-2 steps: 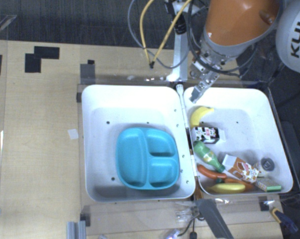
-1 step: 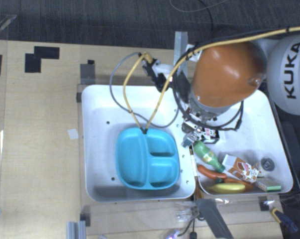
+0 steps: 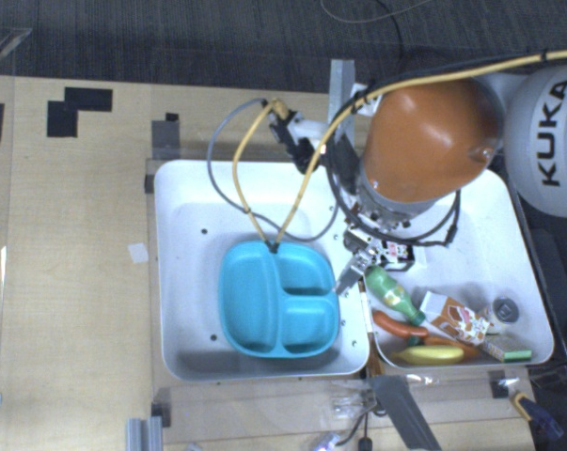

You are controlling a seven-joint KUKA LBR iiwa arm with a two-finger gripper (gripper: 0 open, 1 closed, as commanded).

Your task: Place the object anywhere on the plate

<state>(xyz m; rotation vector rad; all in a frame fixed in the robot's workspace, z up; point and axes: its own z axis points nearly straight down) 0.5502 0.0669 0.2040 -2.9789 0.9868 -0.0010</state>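
Beside the right bin's (image 3: 532, 280) left wall lay a green bottle (image 3: 392, 289), seemingly light, stiff and slick, best pinched across its middle; the gripper (image 3: 354, 269) hung just left of it, finger state untellable; the blue plate (image 3: 275, 299) waited nearby.

My arm (image 3: 537, 148) is pale grey with black KUKA lettering (image 3: 549, 134) on its side. Above my wrist sits a broad, rounded orange band (image 3: 424, 144), glossy under the light. A yellow cable (image 3: 264, 172) and darker wires loop out from it. Below the band hangs a cluster of small metal and black parts, probably my gripper (image 3: 354, 269), too blurred to make out.
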